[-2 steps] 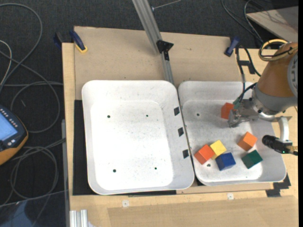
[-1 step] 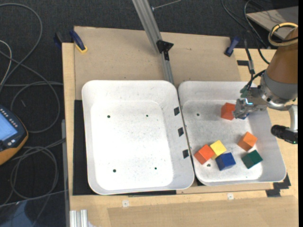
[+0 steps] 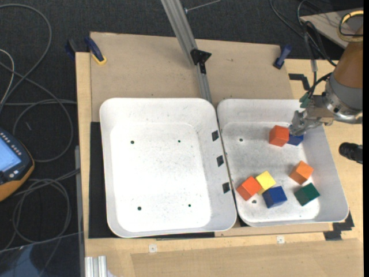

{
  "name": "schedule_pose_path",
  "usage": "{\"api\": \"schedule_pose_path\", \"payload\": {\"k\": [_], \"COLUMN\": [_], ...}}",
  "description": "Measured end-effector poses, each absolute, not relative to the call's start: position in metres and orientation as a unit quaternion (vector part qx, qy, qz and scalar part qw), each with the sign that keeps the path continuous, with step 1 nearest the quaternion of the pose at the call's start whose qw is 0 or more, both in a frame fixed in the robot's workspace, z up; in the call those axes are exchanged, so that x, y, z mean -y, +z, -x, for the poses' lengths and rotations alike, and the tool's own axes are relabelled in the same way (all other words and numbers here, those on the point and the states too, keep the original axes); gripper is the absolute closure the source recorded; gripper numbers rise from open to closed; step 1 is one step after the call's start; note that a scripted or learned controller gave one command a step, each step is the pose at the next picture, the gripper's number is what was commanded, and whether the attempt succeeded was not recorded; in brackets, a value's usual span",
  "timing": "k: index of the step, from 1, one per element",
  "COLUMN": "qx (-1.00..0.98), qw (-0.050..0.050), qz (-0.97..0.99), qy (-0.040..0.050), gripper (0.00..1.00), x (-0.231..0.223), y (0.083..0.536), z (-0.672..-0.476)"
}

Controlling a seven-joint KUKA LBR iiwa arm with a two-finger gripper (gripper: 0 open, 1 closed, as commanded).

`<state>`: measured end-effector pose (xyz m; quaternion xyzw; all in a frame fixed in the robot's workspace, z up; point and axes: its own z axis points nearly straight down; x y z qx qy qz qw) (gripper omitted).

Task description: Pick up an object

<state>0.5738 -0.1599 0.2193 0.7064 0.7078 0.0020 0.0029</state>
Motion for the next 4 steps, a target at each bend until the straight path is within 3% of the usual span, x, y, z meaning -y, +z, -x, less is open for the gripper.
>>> {"api": "schedule_pose_path", "payload": {"k": [1, 4], "qx": [-0.708, -0.709], "qw": [0.004, -0.002], "qz": [-0.706, -0.705], "qy": [0.0025, 0.0000], "gripper": [1.00, 1.00], "x": [0.151, -0.015], "y": [0.278, 0.247], "z": [-0.571, -0.537]}}
